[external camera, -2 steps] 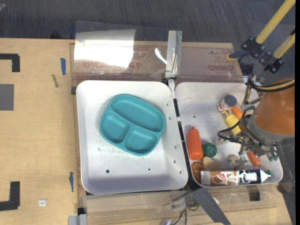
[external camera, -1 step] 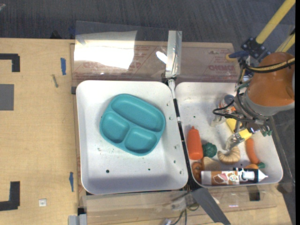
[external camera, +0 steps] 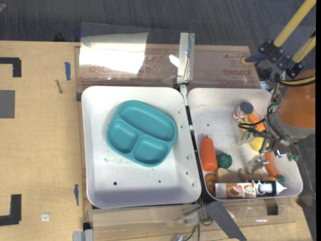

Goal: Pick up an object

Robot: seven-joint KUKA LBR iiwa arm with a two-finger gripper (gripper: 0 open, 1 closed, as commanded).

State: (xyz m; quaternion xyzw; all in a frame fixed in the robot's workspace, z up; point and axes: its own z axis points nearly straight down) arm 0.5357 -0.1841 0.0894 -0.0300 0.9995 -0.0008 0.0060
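In the right bin [external camera: 200, 104], an orange bottle [external camera: 208, 153] lies lengthwise.

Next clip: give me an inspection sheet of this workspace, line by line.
Surface: two shallow white bins side by side, left bin and right bin, on a tan wooden bench.
Job's things: orange bottle, dark green round piece, white tube with brown label, small grey-capped can, all in the right bin.
Clutter: teal three-compartment plastic plate in the left bin.
Grippers: claw low over the right bin's pile.
Cables: dark wires near the wrist.
Surroundings: yellow poles upper right.
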